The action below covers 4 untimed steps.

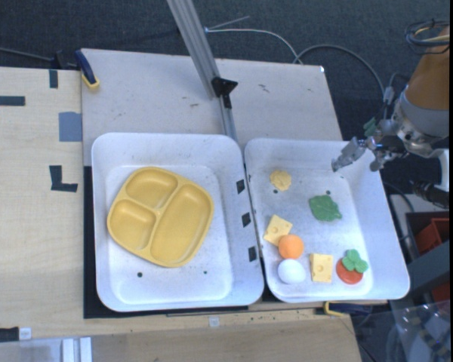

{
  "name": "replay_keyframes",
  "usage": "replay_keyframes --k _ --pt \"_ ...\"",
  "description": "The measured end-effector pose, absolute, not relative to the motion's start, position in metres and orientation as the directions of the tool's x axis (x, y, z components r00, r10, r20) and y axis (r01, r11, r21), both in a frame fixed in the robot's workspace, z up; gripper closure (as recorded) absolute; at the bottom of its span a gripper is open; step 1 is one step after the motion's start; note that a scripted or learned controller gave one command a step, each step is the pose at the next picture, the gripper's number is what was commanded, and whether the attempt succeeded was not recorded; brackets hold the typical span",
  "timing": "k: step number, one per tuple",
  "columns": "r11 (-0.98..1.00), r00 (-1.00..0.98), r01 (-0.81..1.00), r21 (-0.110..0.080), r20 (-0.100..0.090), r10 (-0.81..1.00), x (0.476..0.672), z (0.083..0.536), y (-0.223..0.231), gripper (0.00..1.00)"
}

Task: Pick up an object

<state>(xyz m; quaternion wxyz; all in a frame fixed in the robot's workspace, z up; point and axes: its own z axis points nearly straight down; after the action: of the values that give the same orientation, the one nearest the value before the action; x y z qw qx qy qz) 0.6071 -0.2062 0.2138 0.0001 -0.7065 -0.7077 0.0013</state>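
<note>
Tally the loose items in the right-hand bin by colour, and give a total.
Yellow: 3, small piece, wedge, block
Green: 1, leafy piece
Orange: 1, ball
White: 1, egg
Red with green top: 1, piece
Total: 7

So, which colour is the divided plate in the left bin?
Yellow; the plate shows it clearly in the camera view.

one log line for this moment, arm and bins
hand: over right bin's upper right corner, holding nothing | right bin: seven food toys | left bin: yellow divided tray | pick: not yet done
</note>
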Motion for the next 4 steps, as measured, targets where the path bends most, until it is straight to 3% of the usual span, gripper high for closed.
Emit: replay_keyframes --k 1,2,3,4 --pt "0.003 -0.003 1.000 -0.002 -0.002 1.000 0.620 0.085 -0.210 0.00" --pt "0.000 0.000 1.000 -0.002 -0.002 1.000 0.582 0.122 -0.211 0.00" --pt "0.004 -0.004 1.000 0.001 0.000 1.000 0.646 0.087 -0.209 0.00" --pt "0.002 -0.002 1.000 -0.001 -0.001 1.000 0.644 0.089 -0.210 0.00"
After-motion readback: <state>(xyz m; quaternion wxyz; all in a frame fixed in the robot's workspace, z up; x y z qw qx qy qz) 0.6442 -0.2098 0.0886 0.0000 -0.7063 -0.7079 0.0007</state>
